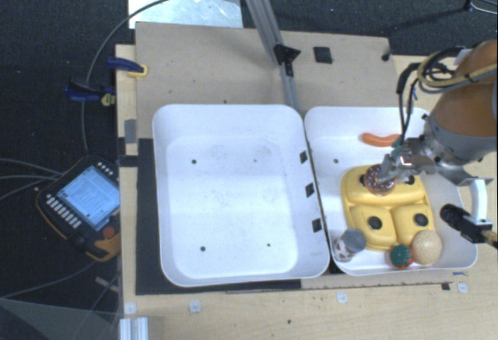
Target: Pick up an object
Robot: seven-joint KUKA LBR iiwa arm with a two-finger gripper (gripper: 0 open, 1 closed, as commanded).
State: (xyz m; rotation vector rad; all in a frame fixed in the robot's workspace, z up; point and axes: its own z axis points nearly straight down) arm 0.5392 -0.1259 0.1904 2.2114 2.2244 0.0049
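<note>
My gripper (389, 170) hangs over the right bin (331, 136), above the far end of a yellow block with round holes (387, 208). A small dark speckled thing (379, 181) lies on the block right under the gripper's tip; whether it is gripped I cannot tell. An orange carrot-like piece (380, 139) lies toward the bin's far wall. Along the near wall sit a grey lump (352, 240), a green ball (401, 255) and a beige egg (426, 247).
The left bin (167, 175) stands beside the right one, with black clips on the shared edge. A grey pole (261, 8) slants across the board behind the bins. A hand-held pendant (82, 202) lies off the bench at left. The arm's body (467, 117) overhangs the right bin's right side.
</note>
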